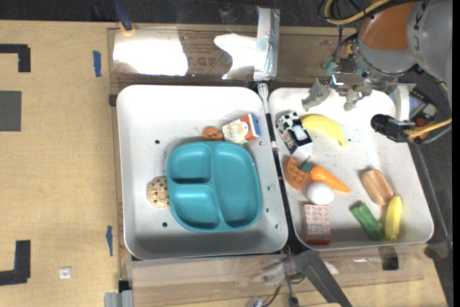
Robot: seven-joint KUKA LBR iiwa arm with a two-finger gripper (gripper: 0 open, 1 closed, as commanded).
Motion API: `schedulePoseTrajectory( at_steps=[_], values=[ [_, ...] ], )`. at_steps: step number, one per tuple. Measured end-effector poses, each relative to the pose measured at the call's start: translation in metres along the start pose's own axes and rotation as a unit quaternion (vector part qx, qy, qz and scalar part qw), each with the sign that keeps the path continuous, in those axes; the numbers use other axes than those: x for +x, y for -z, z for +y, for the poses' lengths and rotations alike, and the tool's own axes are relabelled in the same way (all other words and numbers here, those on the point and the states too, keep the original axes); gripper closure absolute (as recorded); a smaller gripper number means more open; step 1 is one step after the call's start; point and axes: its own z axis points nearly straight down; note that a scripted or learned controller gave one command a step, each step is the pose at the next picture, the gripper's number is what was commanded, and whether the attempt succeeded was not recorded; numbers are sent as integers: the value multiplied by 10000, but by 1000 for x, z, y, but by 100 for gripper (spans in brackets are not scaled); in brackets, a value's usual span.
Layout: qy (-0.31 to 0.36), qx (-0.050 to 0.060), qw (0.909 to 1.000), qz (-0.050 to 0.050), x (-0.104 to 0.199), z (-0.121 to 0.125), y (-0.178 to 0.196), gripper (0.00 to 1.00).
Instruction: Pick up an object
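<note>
The pincer (333, 91) hangs with fingers apart over the right bin's (417, 176) far edge, just beyond the banana (325, 129); bare floor lies rightward. No label is readable.

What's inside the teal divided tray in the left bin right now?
The teal tray shows bare teal compartments with nothing in them. A cookie lies beside its left edge, and a small carton sits just beyond its top edge. Whatever is under the tray is covered.
</note>
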Motion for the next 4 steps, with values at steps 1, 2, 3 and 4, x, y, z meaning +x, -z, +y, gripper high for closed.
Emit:
schedulePoseTrajectory(
  at_steps=[1,2,3,4],
  values=[
    [-135,-38,9999,-11,-40,18,-98,0],
    [-126,-43,9999,-15,-40,18,-88,100],
    [-126,-37,9999,-14,-39,18,-89,0],
    [-310,-1,9995,-2,-69,-6,-101,0]
  ],
)
